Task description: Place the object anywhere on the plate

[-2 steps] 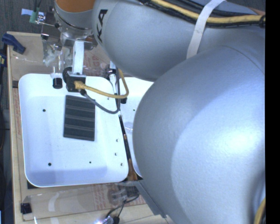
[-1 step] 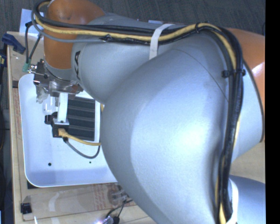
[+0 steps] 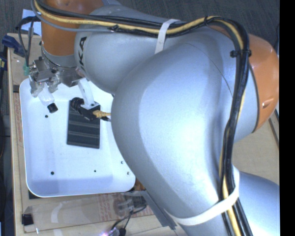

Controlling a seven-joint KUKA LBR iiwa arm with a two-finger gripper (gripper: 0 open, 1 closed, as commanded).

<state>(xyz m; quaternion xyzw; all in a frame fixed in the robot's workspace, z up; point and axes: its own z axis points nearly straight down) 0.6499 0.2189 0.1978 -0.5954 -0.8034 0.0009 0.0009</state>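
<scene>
Camera view, notes at the bench.

A: How far along?

B: Not done, as I read it. White bin (image 3: 37,173) at the 9 o'clock side. Small black piece (image 3: 51,107) lies on its floor toward 11 o'clock. It may be the object, or it may be part of the tool; too small to tell.

A: Claw?

B: Gripper (image 3: 64,96) hangs low over the bin's 12 o'clock end, under the orange band. Released or clenched: cannot tell. Dark and white parts run together against the white floor. I see nothing that I would call held.

A: And the plate?

B: Dark ribbed slab (image 3: 83,130) lies flat near the bin's middle, just at 5 o'clock of the gripper. My guess is that this is the plate, though it could as well be the object. The black piece sits at 10 o'clock of the slab, near it but not on it.

A: So what is left?

B: If the guess holds: pick up the piece, carry it over, set it on the slab. All of that is open.

A: Anything else near?

B: Yellow bit (image 3: 104,115) at the slab's 2 o'clock corner, cut off by the arm (image 3: 187,122). Cannot name it.

A: Hidden?

B: The arm's bulk blocks the bin's 3 o'clock edge and the bench beyond it. A plate or object could lie there unseen.
</scene>
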